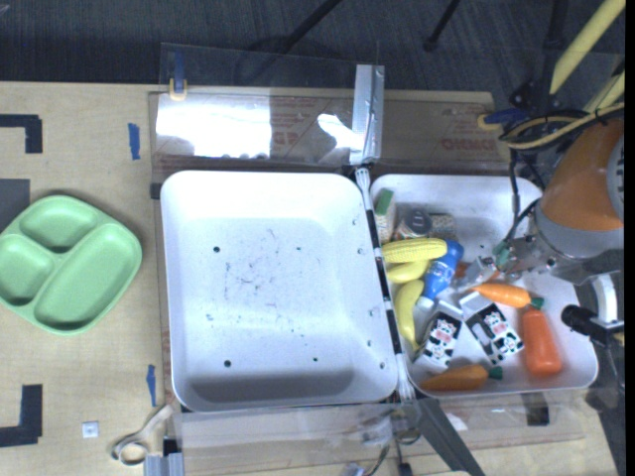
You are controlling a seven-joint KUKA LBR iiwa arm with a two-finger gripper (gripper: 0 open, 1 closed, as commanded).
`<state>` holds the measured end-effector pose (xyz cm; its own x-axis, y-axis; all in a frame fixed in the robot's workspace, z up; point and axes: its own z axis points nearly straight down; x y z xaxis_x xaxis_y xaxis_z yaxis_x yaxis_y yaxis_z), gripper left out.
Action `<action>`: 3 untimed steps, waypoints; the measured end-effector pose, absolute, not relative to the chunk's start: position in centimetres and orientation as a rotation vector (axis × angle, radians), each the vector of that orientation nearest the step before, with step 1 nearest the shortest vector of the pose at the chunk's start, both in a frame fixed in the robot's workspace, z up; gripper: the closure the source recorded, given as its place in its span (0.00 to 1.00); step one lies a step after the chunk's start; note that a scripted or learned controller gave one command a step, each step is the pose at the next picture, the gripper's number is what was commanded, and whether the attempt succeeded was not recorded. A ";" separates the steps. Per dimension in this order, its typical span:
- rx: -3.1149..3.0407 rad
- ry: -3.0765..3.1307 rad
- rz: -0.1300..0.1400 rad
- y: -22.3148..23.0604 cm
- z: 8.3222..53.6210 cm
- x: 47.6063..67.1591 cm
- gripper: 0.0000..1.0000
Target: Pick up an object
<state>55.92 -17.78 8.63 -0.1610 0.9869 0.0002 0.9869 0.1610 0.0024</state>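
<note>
The gripper (504, 258) is reaching in over the right bin (466, 188) from that bin's right edge, hanging from the grey and orange arm (585, 191); the tip is lying among cables and clutter, and whether it is spread or pressed together I cannot tell. Nothing is visibly sitting in its grasp. Just below the tip, toward the bin's near side, an orange carrot (504, 293) is lying with its long axis running roughly left to right across the bin — the closest candidate, by my reading. Further toward the near right corner a second, fatter carrot (541, 345) is lying with its axis running front to back, green end pointing away from the near edge. To the left of the tip a blue bottle (440, 271) is leaning against a yellow corn cob (414, 251), and two cow-patterned toys (444, 337) are resting near the bin's near edge beside another orange piece (454, 375). The left bin (268, 286) is sitting alongside, and a green divided plate (64, 263) is resting near the worktop (79, 405)'s left edge — well apart from the action.
</note>
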 end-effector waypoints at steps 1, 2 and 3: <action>2.034 2.386 0.007 -17.9 9.8 56.0 1.00; 2.343 2.089 0.001 -18.7 11.8 55.9 1.00; 2.318 2.120 0.000 -13.8 21.2 55.2 1.00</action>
